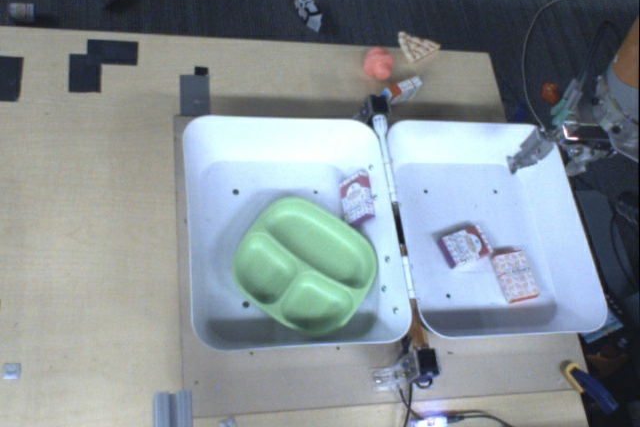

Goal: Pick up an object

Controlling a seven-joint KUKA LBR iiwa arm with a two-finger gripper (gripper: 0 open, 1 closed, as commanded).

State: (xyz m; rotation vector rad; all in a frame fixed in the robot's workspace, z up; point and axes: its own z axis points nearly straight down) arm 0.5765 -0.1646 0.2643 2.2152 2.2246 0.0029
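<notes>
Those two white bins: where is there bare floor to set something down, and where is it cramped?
The right bin has bare floor across its upper and left parts, above the two small packets. The gripper sits at its upper right rim. The left bin is crowded: the green tray covers most of it, a packet beside it, leaving its upper left bare.

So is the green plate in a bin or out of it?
In. The green plate lies inside the left bin, its white walls all around it, beside a small red packet.
</notes>
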